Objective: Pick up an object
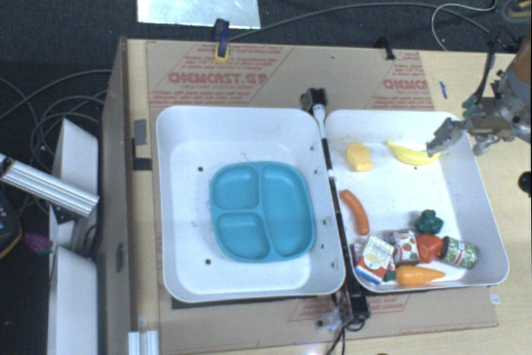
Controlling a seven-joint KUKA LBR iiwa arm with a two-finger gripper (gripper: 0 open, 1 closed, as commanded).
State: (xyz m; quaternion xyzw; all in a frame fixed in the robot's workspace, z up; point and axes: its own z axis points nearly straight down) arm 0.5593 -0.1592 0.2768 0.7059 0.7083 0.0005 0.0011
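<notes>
My gripper [462,140] hangs over the right bin's [482,179] far right part, open, with nothing between its fingers. Its left fingertip [438,140] is right at the right end of a yellow banana [411,153]. A pale yellow block [359,156] lies left of the banana. Nearer the front, an orange-red sausage [356,212] lies by the bin's left wall. The front corner holds a green broccoli piece [429,221], a small red can [405,245], a printed packet [376,256], a green-capped bottle [455,253] and an orange carrot [418,274], all packed closely.
The left bin [187,154] holds a blue divided plate [262,209]. A black clip [316,100] sits at the far end of the ridge between the bins. Cables run over the dark floor on the left and behind the bench.
</notes>
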